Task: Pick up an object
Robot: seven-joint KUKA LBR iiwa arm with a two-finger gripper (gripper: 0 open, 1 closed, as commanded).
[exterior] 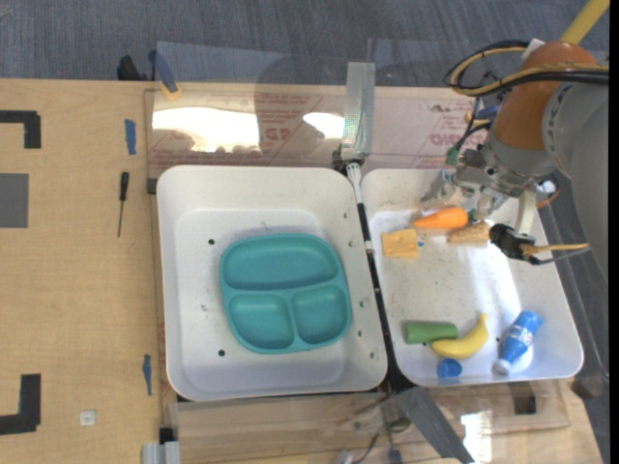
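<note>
Gripper (471, 193): hangs over the right bin's (566, 303) far end; whether it grips anything cannot be told.
Carrot (442, 220): just below the gripper, on the bin floor.
Cheese wedge (400, 245): beside the carrot.
Banana (466, 340), blue bottle (515, 341): well below the gripper.

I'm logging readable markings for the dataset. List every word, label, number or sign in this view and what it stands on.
No text can be read here.
Red print on the clear panel behind the bins: too blurred and glared to read.
Red print on the panel's right part: too blurred.
Label on the blue bottle: too small to read.
</note>
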